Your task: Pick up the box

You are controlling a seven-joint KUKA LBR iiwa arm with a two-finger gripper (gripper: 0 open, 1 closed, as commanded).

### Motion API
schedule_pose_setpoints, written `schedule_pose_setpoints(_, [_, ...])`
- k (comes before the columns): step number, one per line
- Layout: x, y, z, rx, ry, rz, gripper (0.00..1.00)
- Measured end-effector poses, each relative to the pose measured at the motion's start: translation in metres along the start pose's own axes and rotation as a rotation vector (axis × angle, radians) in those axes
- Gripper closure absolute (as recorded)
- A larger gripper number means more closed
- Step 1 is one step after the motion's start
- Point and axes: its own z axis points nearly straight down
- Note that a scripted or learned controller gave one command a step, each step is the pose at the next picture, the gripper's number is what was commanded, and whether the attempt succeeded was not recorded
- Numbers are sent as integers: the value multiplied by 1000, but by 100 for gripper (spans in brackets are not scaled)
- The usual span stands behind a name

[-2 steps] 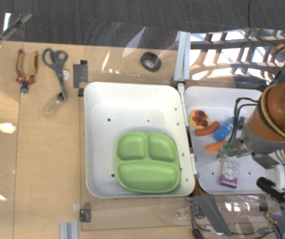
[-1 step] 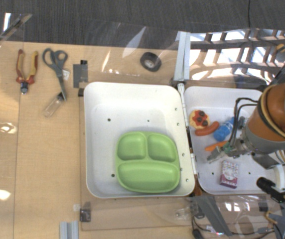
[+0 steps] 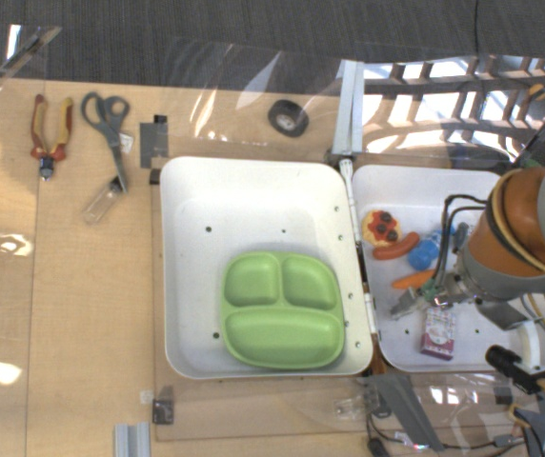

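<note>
The box (image 3: pixel 438 333) is small and pink-purple with a white label. It lies flat near the front edge of the right bin (image 3: pixel 401 350). My gripper (image 3: pixel 425 296) hangs from the grey arm with the orange band (image 3: pixel 506 227), which comes in from the right. The gripper sits just above and a little behind the box, over the middle of the right bin. Nothing shows as held in it.
Behind the gripper in the right bin lie a toy pizza slice (image 3: pixel 381 225), a sausage (image 3: pixel 397 246), a blue piece (image 3: pixel 427 252) and an orange carrot (image 3: pixel 412 280). The left bin (image 3: pixel 196 217) holds a green divided plate (image 3: pixel 282 309). Pliers (image 3: pixel 49 133), scissors (image 3: pixel 111 131) and a tape roll (image 3: pixel 289 117) lie on the bench.
</note>
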Motion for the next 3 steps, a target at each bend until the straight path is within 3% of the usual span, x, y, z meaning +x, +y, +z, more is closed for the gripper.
schedule_pose_setpoints(1, [-2,4,-13,-11,-6,-4,100])
schedule_pose_setpoints(2, [-2,4,-13,-10,-6,-3,0])
schedule_pose_setpoints(3, [6,1,0,-1,-1,-37,0])
